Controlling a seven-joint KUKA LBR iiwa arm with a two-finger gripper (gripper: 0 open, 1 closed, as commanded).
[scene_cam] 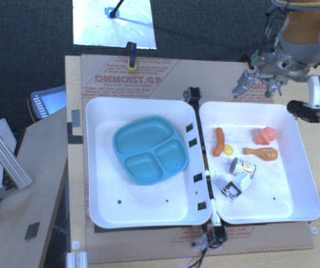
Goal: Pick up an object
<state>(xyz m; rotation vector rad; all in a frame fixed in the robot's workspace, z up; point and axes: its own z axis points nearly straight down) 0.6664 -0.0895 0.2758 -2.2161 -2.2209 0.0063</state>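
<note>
Dark carpet floor (25, 32) w/ shiny metal sheet (114, 15) behind bench.

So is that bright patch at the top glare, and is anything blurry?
Camera view: the shiny sheet on the dark floor reflects light and looks washed out; the gripper is slightly soft; the blue tray and toys are fairly sharp, with faint shadows.

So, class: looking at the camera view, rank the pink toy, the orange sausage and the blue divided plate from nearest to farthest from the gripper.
Measured from the gripper, above the right bin's far edge:
1. Pink toy, right bin's far right part.
2. Orange sausage, right bin, near the divider.
3. Blue divided plate, in the left bin.
</note>
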